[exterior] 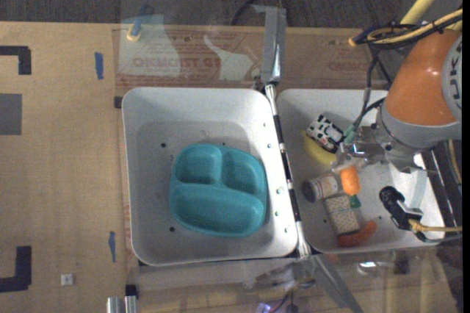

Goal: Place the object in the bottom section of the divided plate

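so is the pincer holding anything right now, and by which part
Cannot be told: the pincer sits low among the toys in the right bin, beside an orange piece, its tips hidden.

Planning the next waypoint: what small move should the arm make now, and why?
Probably lower the gripper onto one toy, likely the orange one beside it. The teal plate sits bare in the left bin, and the toys lie in the right bin.

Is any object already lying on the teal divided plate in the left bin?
No. The divided plate shows bare teal sections, while the small objects lie in the right bin.
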Action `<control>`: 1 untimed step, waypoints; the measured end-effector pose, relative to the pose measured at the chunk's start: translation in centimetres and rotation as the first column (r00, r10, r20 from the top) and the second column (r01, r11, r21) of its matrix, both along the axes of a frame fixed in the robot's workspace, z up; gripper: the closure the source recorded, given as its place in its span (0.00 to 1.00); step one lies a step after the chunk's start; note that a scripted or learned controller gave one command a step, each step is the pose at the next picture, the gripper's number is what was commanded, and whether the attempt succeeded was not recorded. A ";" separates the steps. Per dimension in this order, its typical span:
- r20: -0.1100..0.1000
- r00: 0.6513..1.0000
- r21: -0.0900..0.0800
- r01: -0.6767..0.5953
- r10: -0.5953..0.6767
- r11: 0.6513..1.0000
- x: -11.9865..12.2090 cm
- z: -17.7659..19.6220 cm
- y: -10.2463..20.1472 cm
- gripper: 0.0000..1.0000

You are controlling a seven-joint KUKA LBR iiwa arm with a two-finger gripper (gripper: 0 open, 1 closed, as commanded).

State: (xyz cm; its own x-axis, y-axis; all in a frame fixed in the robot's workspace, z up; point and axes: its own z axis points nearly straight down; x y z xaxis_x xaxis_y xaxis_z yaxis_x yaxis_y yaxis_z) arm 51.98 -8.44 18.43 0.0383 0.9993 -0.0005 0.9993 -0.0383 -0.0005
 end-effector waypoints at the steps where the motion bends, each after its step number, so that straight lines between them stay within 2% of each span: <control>1: -0.002 0.988 0.002 -0.151 0.151 0.988 -2.6 0.0 6.2 1.00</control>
